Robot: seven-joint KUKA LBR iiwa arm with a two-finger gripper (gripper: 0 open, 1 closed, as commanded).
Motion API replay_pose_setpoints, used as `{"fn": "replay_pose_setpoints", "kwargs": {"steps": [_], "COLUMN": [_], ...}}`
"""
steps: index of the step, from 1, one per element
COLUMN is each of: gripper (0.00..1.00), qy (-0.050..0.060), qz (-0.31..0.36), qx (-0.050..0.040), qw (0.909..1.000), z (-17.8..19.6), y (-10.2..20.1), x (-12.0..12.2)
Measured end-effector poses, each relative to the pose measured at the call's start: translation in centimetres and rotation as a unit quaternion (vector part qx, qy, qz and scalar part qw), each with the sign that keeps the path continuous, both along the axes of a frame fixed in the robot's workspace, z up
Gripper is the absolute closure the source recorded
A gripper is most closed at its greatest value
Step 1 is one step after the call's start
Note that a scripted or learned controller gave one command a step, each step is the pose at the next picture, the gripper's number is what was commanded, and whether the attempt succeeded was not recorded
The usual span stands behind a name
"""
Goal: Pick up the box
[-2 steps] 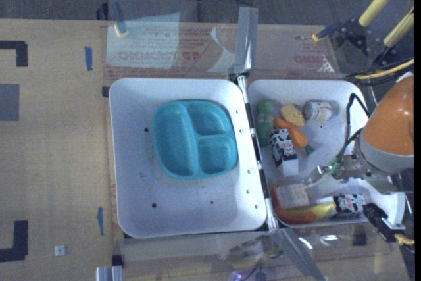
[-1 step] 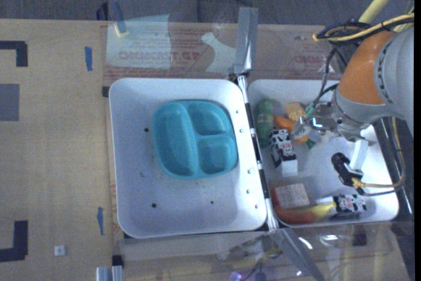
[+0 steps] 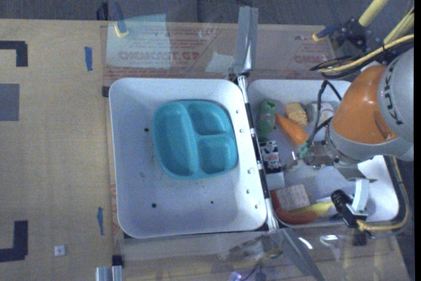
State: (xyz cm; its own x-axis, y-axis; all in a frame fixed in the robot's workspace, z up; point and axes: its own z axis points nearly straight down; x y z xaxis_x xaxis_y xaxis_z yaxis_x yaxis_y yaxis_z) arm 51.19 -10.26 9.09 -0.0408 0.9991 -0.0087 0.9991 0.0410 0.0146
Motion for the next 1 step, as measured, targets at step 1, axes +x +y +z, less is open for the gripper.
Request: {"fn": "replay_pose_setpoints", "kwargs": {"steps": [1], "gripper": [0.00], "qy": [-0.001], "qz": [-0.235], "qx": [0.0061], "qw": [0.9719], "z": [-0.05], "y": [-4.04], "x": [-2.77]}}
